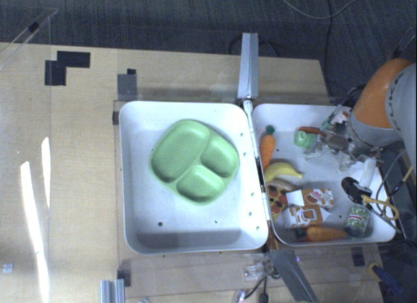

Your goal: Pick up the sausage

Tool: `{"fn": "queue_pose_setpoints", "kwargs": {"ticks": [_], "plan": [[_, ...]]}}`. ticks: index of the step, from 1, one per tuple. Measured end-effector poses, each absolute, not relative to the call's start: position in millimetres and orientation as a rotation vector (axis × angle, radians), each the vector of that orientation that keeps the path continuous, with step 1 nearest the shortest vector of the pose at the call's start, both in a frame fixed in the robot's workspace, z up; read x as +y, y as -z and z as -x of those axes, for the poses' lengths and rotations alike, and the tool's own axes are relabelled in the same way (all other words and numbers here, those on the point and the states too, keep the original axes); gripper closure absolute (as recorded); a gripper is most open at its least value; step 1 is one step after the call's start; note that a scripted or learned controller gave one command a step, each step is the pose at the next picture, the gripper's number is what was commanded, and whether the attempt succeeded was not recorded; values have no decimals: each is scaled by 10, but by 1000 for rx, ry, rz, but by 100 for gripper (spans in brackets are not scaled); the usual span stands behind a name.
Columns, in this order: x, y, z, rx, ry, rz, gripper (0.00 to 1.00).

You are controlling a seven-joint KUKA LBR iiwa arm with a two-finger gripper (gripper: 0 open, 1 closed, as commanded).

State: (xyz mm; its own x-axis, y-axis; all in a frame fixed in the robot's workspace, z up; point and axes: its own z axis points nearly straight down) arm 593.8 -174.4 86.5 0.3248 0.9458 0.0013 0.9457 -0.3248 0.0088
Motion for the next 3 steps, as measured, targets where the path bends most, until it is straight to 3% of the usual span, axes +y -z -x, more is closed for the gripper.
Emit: {"fn": "queue_pose_setpoints", "kwargs": {"ticks": [1, 2, 3], "plan": [[-1859, -882, -6565, 1483, 73, -2813, 0], [-1828, -971, -6611, 1495, 54, -2796, 100], [-1028, -2080, -6709, 1831, -4, -2550, 100]]}}
